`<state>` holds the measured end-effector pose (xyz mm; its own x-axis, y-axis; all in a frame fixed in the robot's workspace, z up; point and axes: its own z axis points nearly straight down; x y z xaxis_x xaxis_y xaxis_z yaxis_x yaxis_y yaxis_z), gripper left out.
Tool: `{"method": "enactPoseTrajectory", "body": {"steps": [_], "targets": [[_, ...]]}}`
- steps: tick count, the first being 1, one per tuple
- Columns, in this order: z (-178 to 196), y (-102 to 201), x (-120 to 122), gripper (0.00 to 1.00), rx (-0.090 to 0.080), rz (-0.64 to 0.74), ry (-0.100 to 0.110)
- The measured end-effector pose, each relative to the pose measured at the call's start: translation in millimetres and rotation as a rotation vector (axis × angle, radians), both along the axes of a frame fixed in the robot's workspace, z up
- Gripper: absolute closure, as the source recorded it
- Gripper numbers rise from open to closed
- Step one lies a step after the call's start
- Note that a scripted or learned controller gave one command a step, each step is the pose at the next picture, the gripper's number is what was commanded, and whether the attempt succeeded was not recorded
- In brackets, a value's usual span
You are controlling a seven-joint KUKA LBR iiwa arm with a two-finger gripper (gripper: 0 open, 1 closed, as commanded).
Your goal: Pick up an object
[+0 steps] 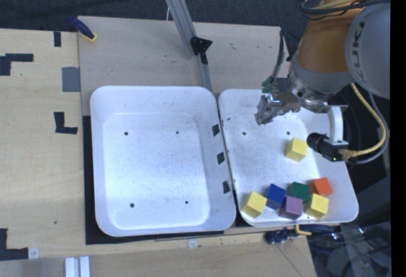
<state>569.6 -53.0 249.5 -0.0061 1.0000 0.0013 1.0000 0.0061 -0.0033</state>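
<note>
Camera view: the arm [342, 35] reaches in from the right and hangs its gripper [269, 109] over the upper part of the right bin [254, 149]. Nothing lies between the fingers; whether they stand apart or together I cannot tell, since the wrist hides most of them at this slant. The bin floor under the gripper is bare, so as I judge it, the arm is poised above the bin rather than set on any one block.

The candidates for the pick are 6 blocks, all in the right bin. A yellow cube [295, 149] sits alone, nearest the gripper and well apart from the others, which makes it the easiest target: free on every side. The other 5 crowd the lower edge: a second yellow block [255, 204], a blue block [276, 195], a green block [298, 191], a purple block [293, 206] and an orange block [321, 186], with a third yellow block [318, 206] just beside the purple one. Packed this close, they leave little room for fingers, and the bin wall hems them in.

The left bin [152, 155] lies just beside the right one. A slanted metal pole [181, 9] crosses the bench [127, 54] above the bins, clear of the blocks.
</note>
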Motion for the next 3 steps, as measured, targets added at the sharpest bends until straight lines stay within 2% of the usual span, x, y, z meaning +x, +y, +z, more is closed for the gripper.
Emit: {"method": "enactPoseTrajectory", "body": {"steps": [2, 3], "targets": [[4, 93, -42, 1.0, 0.0, 0.001, 0.0], [-10, 133, -57, 1.0, -0.001, -0.001, 0.001]]}}
